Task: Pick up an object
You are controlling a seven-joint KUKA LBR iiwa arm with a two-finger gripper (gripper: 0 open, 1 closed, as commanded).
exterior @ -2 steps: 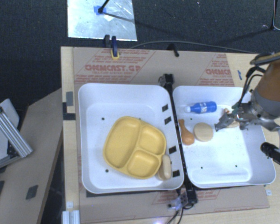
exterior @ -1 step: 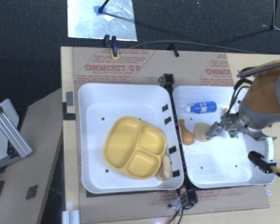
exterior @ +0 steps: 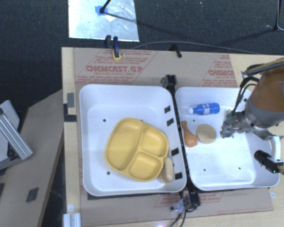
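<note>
Overhead, the grey two-finger gripper (exterior: 226, 129) hangs low in the right white bin (exterior: 227, 178) — whether it grips anything cannot be told. Just beside it lies a round tan wooden disc (exterior: 206, 133), then a brown wooden spoon (exterior: 189, 136); beyond — a blue plastic bottle (exterior: 204, 109).

A single fixed camera hangs above the pale wooden desk (exterior: 132, 63) and looks down at a slant, far enough back to take in both shallow white plastic bins: the left one (exterior: 92, 126) and the right one (exterior: 227, 171) sit side by side near the middle of the frame. Dark carpeted floor (exterior: 28, 32) fills the top, and the grey arm with its orange band (exterior: 270, 91) enters from the right edge.
</note>
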